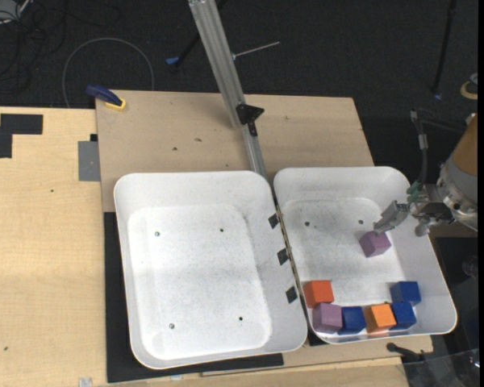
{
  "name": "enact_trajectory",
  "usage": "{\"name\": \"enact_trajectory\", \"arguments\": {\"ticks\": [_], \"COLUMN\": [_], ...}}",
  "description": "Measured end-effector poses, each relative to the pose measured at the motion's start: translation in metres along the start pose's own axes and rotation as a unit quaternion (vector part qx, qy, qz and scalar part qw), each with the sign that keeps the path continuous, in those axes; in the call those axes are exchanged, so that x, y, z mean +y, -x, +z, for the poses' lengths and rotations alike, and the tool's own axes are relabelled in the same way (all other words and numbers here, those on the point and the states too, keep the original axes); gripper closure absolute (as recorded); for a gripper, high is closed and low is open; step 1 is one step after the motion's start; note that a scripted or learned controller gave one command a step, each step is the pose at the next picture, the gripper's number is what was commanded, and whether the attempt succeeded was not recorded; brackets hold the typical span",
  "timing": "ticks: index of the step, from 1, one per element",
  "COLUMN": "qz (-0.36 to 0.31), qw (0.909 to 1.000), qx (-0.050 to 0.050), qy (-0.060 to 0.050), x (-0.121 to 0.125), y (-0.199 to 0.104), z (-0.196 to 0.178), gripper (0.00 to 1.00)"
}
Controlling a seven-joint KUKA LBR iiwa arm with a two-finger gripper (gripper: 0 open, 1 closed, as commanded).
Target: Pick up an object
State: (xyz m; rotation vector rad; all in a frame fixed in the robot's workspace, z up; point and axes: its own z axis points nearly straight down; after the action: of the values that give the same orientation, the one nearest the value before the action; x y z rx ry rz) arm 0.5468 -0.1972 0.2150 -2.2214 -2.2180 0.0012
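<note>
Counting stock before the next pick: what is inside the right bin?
The right bin holds a lone purple cube by the gripper, plus six cubes along its near edge. Anything behind those is covered.

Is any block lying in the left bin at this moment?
No. All the blocks sit in the right bin: a purple cube near the gripper, and a cluster along its near edge.

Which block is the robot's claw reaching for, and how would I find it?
Look in the right bin, the one the gripper reaches into. Just beside the gripper sits a purple block, alone in the middle. The other purple block is packed in with the orange and blue ones along the bin's near edge.
</note>
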Motion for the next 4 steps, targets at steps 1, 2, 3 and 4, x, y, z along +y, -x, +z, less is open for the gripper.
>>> {"name": "enact_trajectory", "arguments": {"ticks": [1, 2, 3, 4], "qz": [-0.002, -0.001, -0.005, -0.005], "qw": [1.0, 1.0, 1.0, 1.0], "qx": [-0.001, 0.0, 0.002, 0.001], "qy": [0.001, 0.0, 0.001, 0.004], "x": [0.029, 0.028, 0.06, 0.104], "y": [0.005, 0.006, -0.079, -0.17], "z": [0.125, 0.114, 0.103, 0.02], "gripper": [0.0, 1.0, 1.0, 1.0]}}
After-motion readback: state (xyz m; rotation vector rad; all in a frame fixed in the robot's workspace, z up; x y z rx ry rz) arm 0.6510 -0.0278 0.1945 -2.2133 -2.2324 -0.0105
